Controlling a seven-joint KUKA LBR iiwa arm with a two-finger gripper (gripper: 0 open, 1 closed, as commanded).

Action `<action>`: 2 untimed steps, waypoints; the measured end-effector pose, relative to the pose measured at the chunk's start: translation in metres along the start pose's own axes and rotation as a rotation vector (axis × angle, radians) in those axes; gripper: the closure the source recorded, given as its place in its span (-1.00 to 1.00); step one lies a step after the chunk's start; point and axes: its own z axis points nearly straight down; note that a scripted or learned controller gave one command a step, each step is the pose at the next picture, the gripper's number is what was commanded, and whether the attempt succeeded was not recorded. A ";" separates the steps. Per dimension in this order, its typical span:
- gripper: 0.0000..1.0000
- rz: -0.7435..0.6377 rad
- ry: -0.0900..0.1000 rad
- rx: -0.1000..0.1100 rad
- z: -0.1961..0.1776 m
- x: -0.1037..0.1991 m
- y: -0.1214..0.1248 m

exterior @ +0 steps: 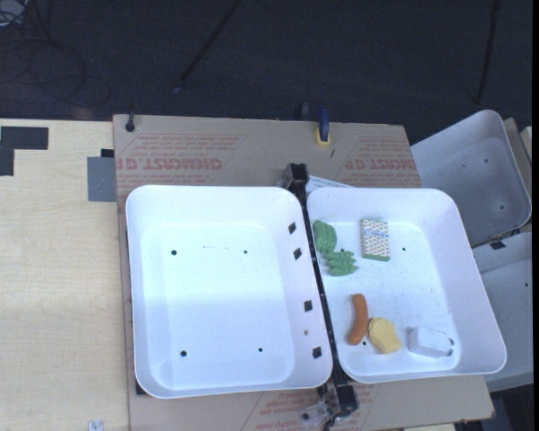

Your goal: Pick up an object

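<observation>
Bins first: a left bin (153, 241) beside a right bin (467, 268) on the table (45, 285). The right bin holds a green leafy toy (331, 248), patterned block (375, 239), orange sausage (357, 319), yellow piece (384, 336) and white piece (429, 341). Gripper state: cannot tell. Picking appears not yet begun; next, choose a well-separated item.

Bright, slightly soft picture; glare on the left bin (153, 241), dim backdrop above, faint shadow across its floor.
</observation>
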 end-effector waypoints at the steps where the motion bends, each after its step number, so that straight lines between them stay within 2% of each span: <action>1: 1.00 0.000 0.000 -0.002 0.011 0.000 0.037; 2: 1.00 -0.001 0.001 -0.003 0.010 0.051 0.063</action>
